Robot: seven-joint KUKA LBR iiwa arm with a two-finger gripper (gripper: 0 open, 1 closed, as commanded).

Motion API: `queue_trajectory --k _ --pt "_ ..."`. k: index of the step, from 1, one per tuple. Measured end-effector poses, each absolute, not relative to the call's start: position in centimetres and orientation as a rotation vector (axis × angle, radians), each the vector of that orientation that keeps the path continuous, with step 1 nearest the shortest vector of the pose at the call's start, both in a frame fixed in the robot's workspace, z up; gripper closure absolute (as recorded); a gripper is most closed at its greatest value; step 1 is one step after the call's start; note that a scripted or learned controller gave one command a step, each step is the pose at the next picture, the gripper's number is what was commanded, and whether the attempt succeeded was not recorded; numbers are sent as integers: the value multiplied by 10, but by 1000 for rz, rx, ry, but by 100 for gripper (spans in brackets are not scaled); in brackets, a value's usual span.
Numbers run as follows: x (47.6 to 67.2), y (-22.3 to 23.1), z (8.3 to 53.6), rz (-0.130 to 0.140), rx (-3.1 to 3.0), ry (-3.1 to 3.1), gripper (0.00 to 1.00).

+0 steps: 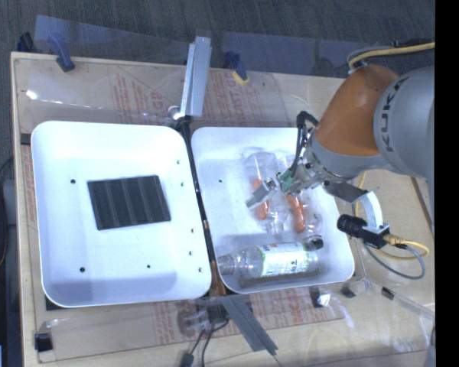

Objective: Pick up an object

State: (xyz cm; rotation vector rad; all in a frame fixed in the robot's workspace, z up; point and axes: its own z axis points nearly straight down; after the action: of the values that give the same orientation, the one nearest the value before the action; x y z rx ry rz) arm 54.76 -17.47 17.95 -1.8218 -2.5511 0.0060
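Reaching in from the right, our tool (279,183) sits low inside the right bin (214,205), over a cluster of clear plastic pieces. We cannot tell whether it is released or clenched: the grey wrist and the transparent clutter beneath it hide how it stands, and we see nothing clearly caught in it.

Directly under and around the tool lies a clear plastic item (262,165), crumpled or rounded, its outline hard to trace against the white floor. Touching or just beside the tool tip are several small orange pieces (297,212), one to its left and others below and slightly right; whether they sit inside the clear plastic or loose beside it we cannot tell. A small grey piece (257,198) lies just left of the tool.

Farther toward the near wall of the same bin, well below the tool, a clear bottle (269,261) lies on its side with a white and green label, its dark cap (314,243) pointing right. It is apart from the tool and touches nothing of it.

Across the divider, the left bin (53,151) holds a dark ribbed rectangular pad (128,202) lying flat near its middle, well apart from the tool.

Both bins rest on the tabletop (99,90).
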Motion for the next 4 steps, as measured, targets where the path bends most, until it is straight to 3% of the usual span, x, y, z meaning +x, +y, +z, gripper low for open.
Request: queue_trajectory --k 1,2,3,4 --pt "556 -200 114 3 -1824 -2555 0" --pt "628 -172 90 4 -1821 -2557 0" --pt "630 -171 101 4 -1815 -2562 100" --pt "615 -148 103 -7 -1925 -2506 100"
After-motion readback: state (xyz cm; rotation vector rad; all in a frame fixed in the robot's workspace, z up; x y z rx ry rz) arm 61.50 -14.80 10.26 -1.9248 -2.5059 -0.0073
